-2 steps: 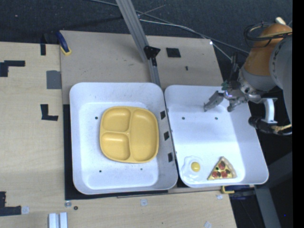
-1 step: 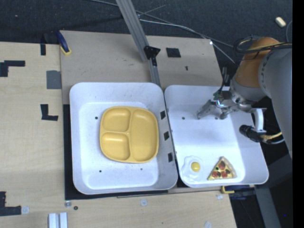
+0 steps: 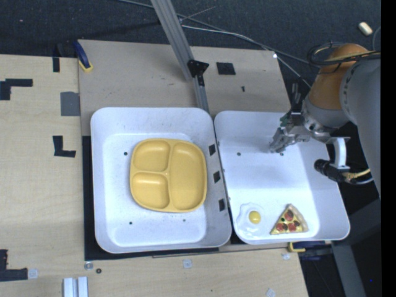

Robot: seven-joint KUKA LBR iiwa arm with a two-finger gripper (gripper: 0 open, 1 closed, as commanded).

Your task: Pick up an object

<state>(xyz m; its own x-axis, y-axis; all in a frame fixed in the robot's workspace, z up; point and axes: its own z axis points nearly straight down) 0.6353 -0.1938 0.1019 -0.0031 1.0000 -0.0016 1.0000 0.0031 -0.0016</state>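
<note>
Right bin [image 3: 322,184] is bare mid-floor (fried egg [image 3: 252,217], pizza slice [image 3: 289,221] crowd its near edge).

The right bin [image 3: 322,184] holds a fried egg toy [image 3: 251,218] and a pizza slice toy [image 3: 289,221] side by side at its near edge. The hand [image 3: 278,142] hangs over that bin's far part, well apart from both. Left of it, the left bin [image 3: 111,166] carries a yellow divided plate [image 3: 167,174].

Pale wooden bench top [image 3: 37,166] dotted with black tape marks [image 3: 62,146]. Dark carpeted floor [image 3: 93,11] beyond, crossed by thin cables [image 3: 235,34]. Slanted metal post [image 3: 176,36] rising from the bench. Even, soft light.
</note>
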